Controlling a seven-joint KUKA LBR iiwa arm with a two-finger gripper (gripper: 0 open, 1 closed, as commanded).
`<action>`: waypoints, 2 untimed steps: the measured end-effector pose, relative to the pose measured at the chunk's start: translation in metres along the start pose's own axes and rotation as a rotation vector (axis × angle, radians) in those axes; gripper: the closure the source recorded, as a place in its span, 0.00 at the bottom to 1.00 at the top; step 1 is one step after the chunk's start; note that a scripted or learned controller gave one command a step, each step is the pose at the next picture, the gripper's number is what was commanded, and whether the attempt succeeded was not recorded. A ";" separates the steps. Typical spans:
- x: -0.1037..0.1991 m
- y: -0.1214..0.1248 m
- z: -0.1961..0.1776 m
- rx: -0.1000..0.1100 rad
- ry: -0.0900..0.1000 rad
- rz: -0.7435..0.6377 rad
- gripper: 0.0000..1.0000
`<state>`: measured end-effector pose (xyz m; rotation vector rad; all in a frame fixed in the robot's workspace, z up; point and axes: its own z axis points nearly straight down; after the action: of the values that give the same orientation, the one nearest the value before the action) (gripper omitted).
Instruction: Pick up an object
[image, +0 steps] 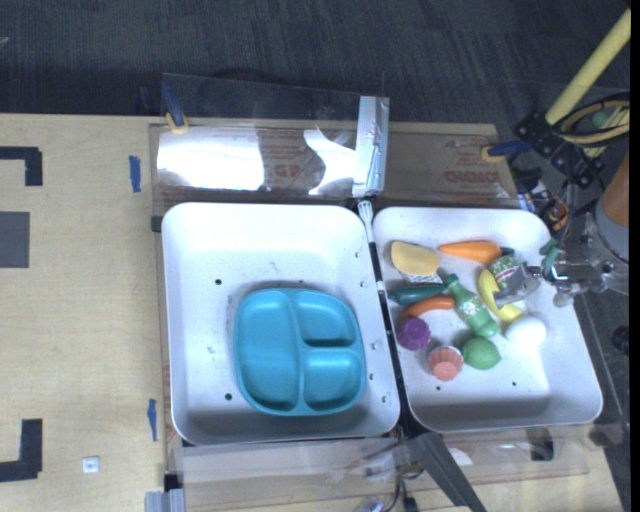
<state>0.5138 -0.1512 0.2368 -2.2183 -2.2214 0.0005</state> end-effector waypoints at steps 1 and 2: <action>-0.027 0.044 0.144 -0.004 -0.002 -0.033 0.00; -0.026 0.045 0.133 -0.006 -0.001 -0.034 1.00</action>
<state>0.5590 -0.1769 0.1032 -2.1839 -2.2628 -0.0053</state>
